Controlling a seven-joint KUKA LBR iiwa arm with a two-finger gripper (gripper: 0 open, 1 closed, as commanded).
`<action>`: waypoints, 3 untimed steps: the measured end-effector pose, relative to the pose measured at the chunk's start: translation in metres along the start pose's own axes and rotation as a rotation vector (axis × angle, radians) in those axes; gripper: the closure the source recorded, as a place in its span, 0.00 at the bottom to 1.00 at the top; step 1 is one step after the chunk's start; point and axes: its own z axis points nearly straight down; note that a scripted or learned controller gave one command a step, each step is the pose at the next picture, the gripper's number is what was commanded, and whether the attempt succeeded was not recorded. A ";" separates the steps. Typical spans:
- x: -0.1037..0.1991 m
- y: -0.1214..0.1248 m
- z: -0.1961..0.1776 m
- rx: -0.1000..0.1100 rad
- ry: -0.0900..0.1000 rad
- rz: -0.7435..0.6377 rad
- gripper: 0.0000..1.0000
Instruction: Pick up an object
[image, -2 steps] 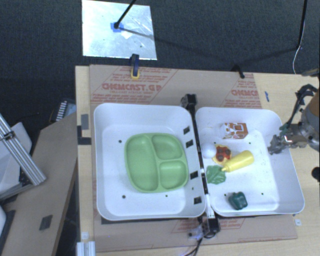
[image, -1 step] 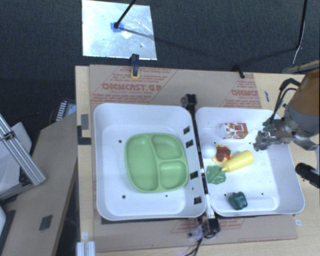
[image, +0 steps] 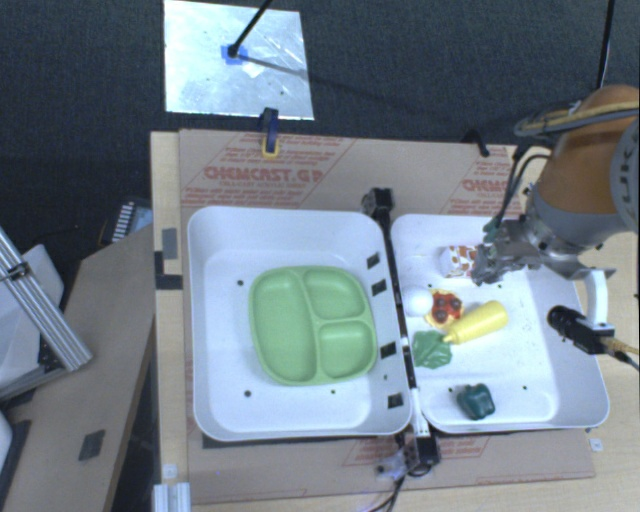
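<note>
Jaws (image: 484, 268) above right bin, yellow bottle (image: 478, 322) just below.

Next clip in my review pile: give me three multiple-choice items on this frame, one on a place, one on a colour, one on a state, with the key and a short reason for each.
1. Where does the green divided tray lie?
A. in the left bin
B. in the right bin
C. on the cardboard outside the bins

2. What colour is the long bottle-like object in the right bin?
A. blue
B. yellow
C. black

3. How does the arm's tool stand in relation to the bins?
A. over the left bin
B. off the bench altogether
C. over the right bin, near the red-and-white object

Key:
1 A, the tray sits mid-floor of the left bin.
2 B, it is plainly yellow, beside a green leafy piece.
3 C, the tool sits above the right bin's upper part.
</note>
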 end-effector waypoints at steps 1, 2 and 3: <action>0.061 0.017 -0.006 0.000 0.001 -0.001 1.00; 0.107 0.031 -0.015 0.000 0.001 0.000 1.00; 0.154 0.055 -0.020 0.000 0.001 0.000 1.00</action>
